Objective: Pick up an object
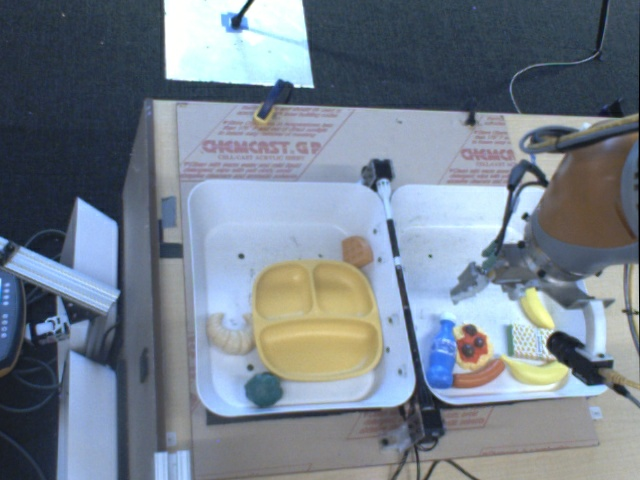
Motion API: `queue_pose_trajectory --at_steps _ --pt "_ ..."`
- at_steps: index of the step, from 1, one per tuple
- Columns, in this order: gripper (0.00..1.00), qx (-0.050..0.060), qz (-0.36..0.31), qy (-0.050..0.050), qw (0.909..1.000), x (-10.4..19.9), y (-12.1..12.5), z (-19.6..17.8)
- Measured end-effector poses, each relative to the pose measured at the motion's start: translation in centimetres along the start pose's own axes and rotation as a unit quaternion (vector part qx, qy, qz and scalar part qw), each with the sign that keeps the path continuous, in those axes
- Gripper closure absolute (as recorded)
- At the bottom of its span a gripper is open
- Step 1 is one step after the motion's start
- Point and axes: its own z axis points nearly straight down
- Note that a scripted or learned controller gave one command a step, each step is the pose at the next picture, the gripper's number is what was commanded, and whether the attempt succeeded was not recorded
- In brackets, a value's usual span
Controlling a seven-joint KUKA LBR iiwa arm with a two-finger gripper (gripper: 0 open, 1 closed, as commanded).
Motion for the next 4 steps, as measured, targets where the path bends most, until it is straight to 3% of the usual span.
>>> queue_pose_trajectory --at_steps 1,2,3,4 --pt "0.00 0.001 0.001 0.000 1.0000 0.4 -2.1 8.9" --pt "0.00 -0.001 0.001 -0.001 1.0000 -6.1 -2.0 10.5" --pt "0.00 0.001 -0.003 0.007 1.0000 -9.5 7.2 10.4" --pt "1.00 -0.001 -0.004 0.003 1.0000 -9.8 7.3 9.4"
